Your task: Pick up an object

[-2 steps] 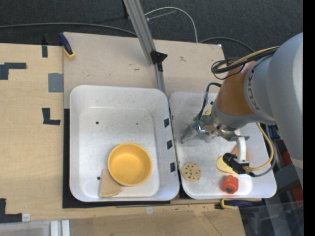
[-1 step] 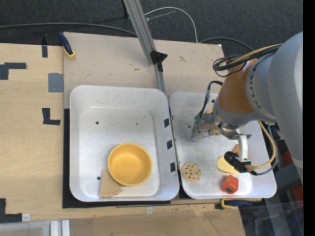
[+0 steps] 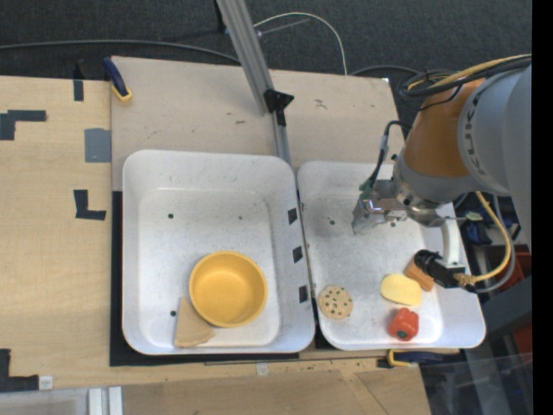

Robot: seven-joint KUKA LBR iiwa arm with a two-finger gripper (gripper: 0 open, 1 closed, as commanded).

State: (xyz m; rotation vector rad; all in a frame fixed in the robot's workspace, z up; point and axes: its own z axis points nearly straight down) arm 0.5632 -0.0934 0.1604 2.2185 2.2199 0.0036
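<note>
My gripper (image 3: 369, 216) hangs over the upper middle of the right bin (image 3: 333, 188), above bare white floor. Below it in the same bin lie a round speckled cookie (image 3: 335, 302), a pale yellow lemon-like piece (image 3: 400, 290), a small red piece (image 3: 403, 323) and an orange piece (image 3: 421, 275) by the right wall. None of these touches the gripper. The grey arm with its orange band (image 3: 436, 141) covers the bin's upper right corner.
The left bin (image 3: 147, 188) holds a yellow bowl (image 3: 228, 288) with a tan wedge (image 3: 192, 329) beside it at the front. A slanted metal pole (image 3: 251, 46) crosses the back of the bench. Cables hang along the right bin's right side.
</note>
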